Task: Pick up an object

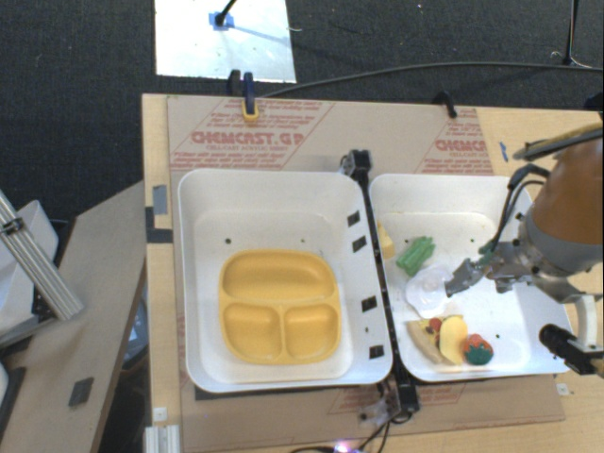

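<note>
Hovering low in the right bin [472, 206], the gripper [462, 278] sits beside a white crumpled object [427, 293]; jaw state cannot be told. The green object [415, 254] nearby looks light, rigid; grasp across its narrow width.

Arm [566, 206] entered from right edge of frame, at mid-height. Orange band filled upper right part; grey wrist below it angled leftward and down. Gripper [462, 279] reached toward centre-right of frame, dark tip pointing left.
</note>
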`<state>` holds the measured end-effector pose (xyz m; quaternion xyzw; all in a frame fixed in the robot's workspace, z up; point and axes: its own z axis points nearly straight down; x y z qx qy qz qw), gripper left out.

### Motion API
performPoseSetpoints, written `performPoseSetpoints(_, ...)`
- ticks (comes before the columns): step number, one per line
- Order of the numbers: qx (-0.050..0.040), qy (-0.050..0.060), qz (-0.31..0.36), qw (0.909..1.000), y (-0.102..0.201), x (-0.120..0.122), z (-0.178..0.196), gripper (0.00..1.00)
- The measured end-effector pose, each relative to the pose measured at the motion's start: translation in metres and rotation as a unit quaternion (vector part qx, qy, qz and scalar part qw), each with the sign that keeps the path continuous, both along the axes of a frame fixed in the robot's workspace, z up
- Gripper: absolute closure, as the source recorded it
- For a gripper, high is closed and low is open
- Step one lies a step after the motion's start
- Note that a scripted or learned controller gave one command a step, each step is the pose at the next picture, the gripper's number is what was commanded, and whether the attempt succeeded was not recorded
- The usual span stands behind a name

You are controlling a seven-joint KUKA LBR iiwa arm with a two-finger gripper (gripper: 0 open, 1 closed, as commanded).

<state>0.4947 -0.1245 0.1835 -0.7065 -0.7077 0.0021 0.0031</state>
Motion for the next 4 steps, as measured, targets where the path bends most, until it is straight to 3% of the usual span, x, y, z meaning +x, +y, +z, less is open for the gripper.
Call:
performPoseSetpoints(1, -0.0008, -0.004, 0.001, 1.0, 0.0, 0.002, 0.004, 0.0)
performPoseSetpoints(3, 0.0, -0.002, 0.0, 1.0, 0.008, -0.003, -0.094, 0.0)
performPoseSetpoints(4, -0.0007, -0.005, 0.0, 1.0, 0.007, -0.001, -0.081, 1.0)
